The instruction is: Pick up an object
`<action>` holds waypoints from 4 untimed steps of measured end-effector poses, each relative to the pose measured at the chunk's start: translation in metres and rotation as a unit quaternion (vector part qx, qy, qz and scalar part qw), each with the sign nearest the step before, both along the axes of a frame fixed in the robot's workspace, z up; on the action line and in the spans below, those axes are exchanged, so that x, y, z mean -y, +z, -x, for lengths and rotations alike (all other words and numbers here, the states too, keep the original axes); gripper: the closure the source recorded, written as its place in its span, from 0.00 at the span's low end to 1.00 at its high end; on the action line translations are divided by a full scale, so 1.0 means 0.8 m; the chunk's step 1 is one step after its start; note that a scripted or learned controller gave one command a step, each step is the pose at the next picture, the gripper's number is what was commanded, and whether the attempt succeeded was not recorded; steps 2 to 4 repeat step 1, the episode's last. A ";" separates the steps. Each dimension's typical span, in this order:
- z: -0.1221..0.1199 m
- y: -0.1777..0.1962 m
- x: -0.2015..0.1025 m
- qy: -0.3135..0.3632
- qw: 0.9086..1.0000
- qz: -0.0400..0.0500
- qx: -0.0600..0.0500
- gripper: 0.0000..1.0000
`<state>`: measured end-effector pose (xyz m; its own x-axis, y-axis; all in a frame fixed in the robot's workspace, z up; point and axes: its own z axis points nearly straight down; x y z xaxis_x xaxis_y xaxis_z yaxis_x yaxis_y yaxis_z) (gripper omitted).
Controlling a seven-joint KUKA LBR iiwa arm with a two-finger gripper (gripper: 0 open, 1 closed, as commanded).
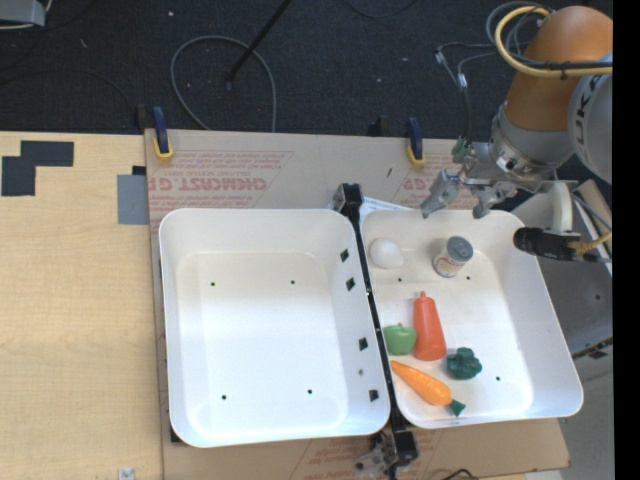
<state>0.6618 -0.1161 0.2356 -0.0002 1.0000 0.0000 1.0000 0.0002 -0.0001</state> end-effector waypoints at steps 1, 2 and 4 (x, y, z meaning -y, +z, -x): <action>0.075 -0.180 0.098 -0.004 1.000 -0.001 -0.007 0.00; 0.075 -0.180 0.098 -0.004 1.000 -0.001 -0.007 0.00; 0.075 -0.180 0.098 -0.004 1.000 -0.001 -0.007 0.00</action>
